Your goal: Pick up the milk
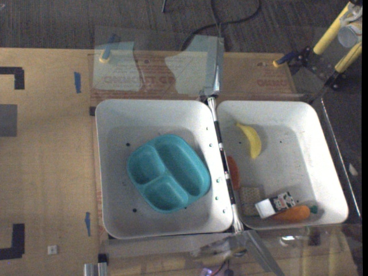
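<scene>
A small white milk carton with a dark printed label lies on its side near the front edge of the right bin. An orange carrot with a green tip lies right against it on the front side. A tan, cracker-like square sits just to the carton's left.
A yellow banana lies in the back left of the right bin. An orange-red item rests along that bin's left wall. The left bin holds a teal divided plate. Yellow-handled clamps stand at the back right.
</scene>
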`<state>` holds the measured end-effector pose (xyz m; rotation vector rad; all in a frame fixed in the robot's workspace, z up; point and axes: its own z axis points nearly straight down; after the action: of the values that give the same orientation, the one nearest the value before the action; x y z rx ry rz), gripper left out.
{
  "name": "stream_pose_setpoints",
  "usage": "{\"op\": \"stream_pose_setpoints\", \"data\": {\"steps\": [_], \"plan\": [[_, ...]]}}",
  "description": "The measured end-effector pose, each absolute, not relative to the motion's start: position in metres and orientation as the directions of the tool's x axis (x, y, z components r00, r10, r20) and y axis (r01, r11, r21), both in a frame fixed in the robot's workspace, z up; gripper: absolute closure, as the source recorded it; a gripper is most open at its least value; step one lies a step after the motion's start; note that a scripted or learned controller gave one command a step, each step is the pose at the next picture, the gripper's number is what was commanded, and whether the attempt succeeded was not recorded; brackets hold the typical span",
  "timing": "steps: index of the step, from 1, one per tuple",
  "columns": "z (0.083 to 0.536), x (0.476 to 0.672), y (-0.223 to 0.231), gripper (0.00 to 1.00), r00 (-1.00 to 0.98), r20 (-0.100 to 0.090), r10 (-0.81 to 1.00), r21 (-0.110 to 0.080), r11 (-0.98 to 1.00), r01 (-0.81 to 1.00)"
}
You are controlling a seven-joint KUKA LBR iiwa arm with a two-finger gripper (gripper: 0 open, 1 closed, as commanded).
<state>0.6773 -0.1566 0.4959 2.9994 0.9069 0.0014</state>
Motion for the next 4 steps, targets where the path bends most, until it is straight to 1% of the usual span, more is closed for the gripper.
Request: {"op": "stream_pose_setpoints", "data": {"steps": [4], "plan": [[0.538, 0.682, -0.143, 1.00, 0.819, -0.003, 0.573, 0.015, -0.819, 0.573]]}}
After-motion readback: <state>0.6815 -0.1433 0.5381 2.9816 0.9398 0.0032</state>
